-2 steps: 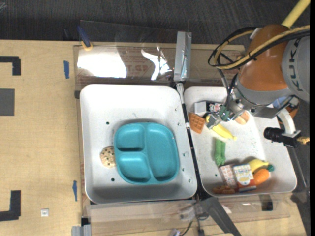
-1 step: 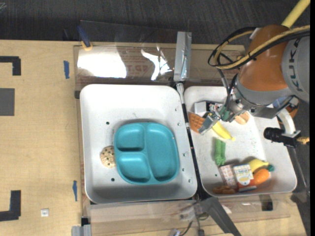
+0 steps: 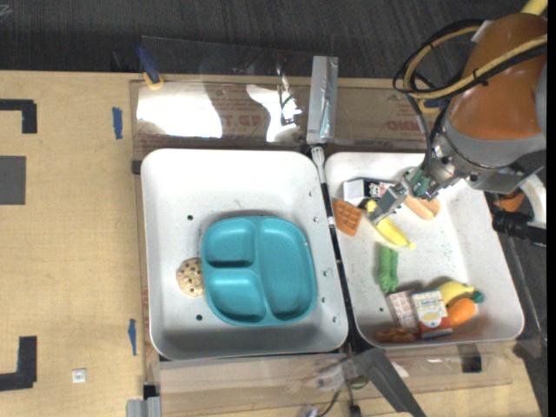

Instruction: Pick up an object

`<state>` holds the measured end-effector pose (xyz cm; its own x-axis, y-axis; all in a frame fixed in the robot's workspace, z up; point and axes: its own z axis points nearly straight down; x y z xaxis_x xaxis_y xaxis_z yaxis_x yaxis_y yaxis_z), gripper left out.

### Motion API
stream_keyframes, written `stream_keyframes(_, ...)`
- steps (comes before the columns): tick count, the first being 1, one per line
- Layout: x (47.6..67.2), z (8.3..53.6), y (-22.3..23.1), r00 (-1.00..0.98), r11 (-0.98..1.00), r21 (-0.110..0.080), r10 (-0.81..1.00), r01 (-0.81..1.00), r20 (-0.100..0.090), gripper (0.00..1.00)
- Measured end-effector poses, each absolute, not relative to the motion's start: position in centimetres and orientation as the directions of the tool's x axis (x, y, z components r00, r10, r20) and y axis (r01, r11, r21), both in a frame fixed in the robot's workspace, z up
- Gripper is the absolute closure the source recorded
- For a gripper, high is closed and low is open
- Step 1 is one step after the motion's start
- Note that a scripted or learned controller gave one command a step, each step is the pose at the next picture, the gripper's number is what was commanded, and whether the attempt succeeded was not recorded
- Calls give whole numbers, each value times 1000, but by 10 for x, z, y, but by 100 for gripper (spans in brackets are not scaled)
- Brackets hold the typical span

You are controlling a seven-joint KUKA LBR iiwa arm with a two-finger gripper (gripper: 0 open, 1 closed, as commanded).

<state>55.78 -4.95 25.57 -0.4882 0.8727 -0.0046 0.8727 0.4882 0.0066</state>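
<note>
My gripper hangs low over the upper left part of the right bin, with the arm's orange band up at the right. Just below it lies a yellow banana-shaped toy, whose upper end reaches right under the gripper. An orange waffle piece rests to the gripper's left by the bin wall. A pink-orange sausage-like piece lies to its right. Whether anything is gripped cannot be seen.
Lower in the right bin lie a green pod, a small printed box and a yellow and orange toy. The left bin holds a teal divided plate and a cookie.
</note>
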Motion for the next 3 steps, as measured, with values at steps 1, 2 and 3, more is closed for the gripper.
stream_keyframes(1,564,141,-102,-547,547,-8,837,837,5,0)
stream_keyframes(2,589,87,-106,-95,95,5,996,996,-1,0)
stream_keyframes(3,592,99,-106,-97,97,12,995,995,-4,100)
